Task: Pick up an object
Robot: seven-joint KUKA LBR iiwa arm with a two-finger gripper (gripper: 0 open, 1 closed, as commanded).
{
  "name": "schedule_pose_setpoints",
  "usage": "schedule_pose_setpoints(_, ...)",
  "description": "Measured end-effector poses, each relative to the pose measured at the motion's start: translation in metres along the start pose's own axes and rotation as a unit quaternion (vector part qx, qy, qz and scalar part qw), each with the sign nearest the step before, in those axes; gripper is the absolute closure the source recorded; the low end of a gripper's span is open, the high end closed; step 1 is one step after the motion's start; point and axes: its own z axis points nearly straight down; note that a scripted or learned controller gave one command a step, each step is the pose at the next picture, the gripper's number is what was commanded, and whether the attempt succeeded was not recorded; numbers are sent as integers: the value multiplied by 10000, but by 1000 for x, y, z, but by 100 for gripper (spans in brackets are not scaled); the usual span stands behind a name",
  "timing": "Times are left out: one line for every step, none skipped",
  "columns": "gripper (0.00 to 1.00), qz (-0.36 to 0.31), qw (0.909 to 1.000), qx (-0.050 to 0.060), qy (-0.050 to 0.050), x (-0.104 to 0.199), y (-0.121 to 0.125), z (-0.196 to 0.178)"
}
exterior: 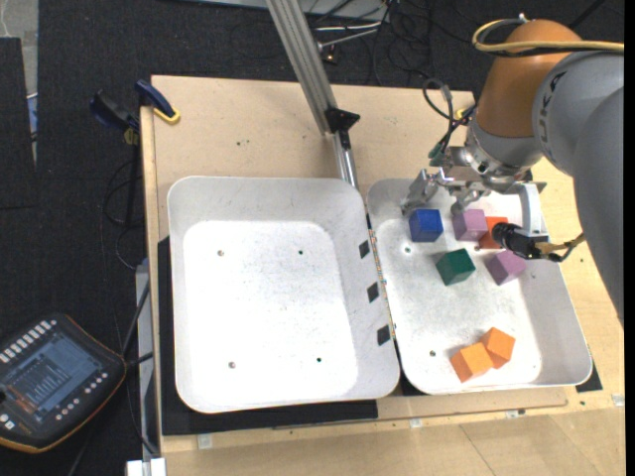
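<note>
We see the gripper (444, 188) hovering at the upper right of the frame, fingers spread and holding nothing, just above the blue cube (426, 225) in the right bin (556, 365); nothing is lifted yet, so the grasp remains

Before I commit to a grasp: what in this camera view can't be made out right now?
- Gripper: fingers too small and cluttered to judge open or shut, or whether they touch the blue cube.
- Red-orange object: mostly hidden behind the pink block and a black gripper part; shape unclear.
- Right bin: far corner covered by the arm.
- Two orange blocks: touching or merely adjacent, cannot tell.
</note>
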Motion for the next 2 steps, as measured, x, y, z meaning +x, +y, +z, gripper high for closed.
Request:
schedule_pose_setpoints(0,-2,10000,-2,-2,2,0,63)
schedule_pose_setpoints(100,7,10000,-28,-3,2,1,50)
